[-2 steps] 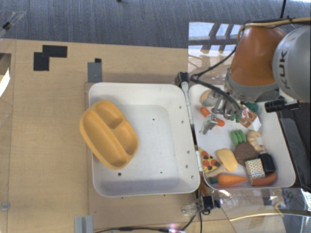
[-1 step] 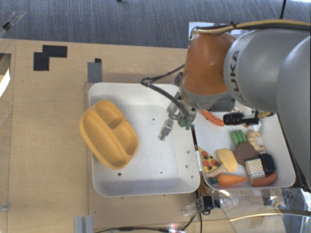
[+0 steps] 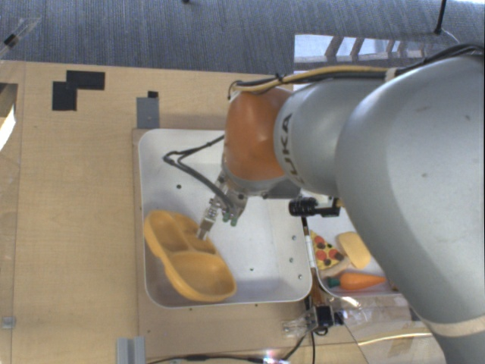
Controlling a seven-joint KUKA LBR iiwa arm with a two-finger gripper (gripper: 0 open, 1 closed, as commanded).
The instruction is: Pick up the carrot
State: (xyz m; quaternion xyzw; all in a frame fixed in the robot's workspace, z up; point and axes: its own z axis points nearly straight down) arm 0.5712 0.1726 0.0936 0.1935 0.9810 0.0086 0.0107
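Claw [image 3: 206, 226] hangs low in the left white bin [image 3: 258, 279], fingers narrow and holding nothing, just beside the yellow plastic dish [image 3: 186, 260]. Small orange carrot [image 3: 362, 281] lies in the right bin, well apart.

Part of a brand name stands in dark letters on the grey arm [image 3: 356, 158], beside its orange band. The letters "UKA" can be read there. No other writing is legible.

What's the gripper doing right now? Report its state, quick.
Gripper: in the left bin above the yellow dish; open or closed cannot be told. The carrot lies in the right bin, apart from it.
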